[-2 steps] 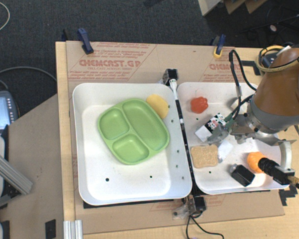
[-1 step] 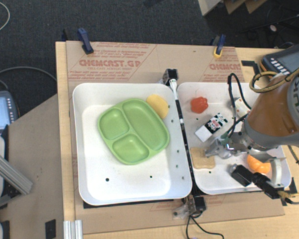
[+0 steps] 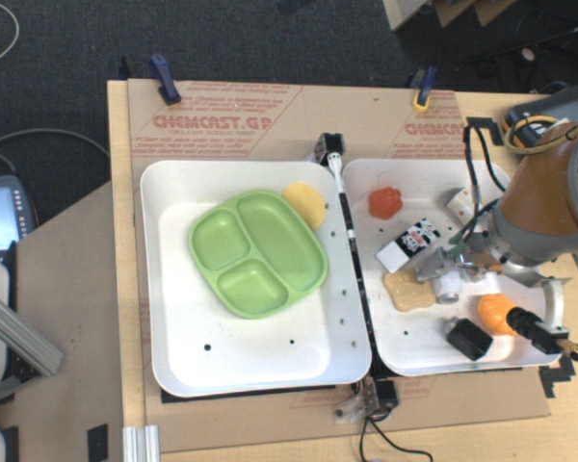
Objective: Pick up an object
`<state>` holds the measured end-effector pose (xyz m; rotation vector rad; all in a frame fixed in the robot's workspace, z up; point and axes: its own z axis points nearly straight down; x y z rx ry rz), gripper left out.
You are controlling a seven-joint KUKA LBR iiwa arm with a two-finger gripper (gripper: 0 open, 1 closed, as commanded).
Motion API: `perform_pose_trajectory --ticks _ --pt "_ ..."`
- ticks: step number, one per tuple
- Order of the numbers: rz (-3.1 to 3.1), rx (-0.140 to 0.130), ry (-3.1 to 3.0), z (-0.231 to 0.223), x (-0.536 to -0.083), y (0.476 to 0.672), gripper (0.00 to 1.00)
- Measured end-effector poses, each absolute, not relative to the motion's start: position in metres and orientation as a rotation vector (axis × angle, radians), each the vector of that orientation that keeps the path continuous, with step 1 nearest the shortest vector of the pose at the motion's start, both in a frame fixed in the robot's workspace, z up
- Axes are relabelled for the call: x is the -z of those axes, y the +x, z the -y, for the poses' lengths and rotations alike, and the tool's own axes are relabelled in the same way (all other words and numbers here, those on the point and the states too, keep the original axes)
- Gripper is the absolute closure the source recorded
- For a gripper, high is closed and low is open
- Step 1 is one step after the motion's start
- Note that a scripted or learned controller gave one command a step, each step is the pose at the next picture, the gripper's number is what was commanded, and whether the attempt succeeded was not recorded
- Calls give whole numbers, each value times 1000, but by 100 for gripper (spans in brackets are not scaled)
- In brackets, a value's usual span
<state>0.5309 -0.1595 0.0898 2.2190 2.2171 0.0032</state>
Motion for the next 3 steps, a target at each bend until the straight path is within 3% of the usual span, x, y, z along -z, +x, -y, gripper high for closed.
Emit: perform_pose_trajectory --ticks 1,2,3 --pt "-2226 2 2224 105 -112 477 0" --pt "-2220 -4 2214 120 -104 550 0" --pt "-2227 -2 2220 69 -188 484 0"
